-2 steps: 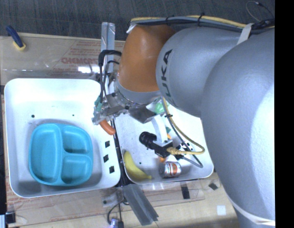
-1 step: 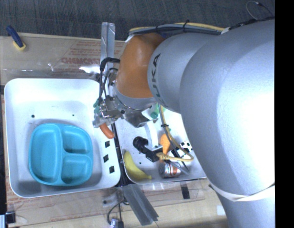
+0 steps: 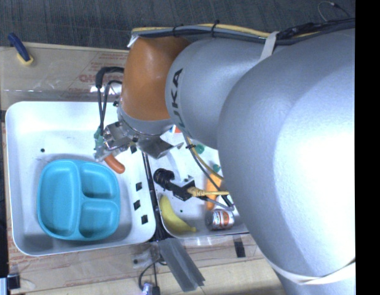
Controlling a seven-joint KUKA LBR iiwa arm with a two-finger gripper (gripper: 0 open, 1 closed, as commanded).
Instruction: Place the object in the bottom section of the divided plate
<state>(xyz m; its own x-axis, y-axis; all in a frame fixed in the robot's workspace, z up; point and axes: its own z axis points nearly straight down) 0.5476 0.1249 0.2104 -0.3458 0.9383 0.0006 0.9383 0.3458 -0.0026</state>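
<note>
Now the two-finger gripper (image 3: 110, 149) pinches a small orange sausage-shaped object (image 3: 115, 163) just above the glossy blue divided plastic plate (image 3: 78, 200).

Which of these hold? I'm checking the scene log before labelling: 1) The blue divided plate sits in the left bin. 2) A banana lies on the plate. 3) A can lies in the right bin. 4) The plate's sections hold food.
1) True: the blue divided plate lies in the left bin.
2) False: the banana lies in the right bin.
3) True: the can lies near the banana.
4) False: the plate's sections are bare; a small orange object sits just off its upper edge.
</note>
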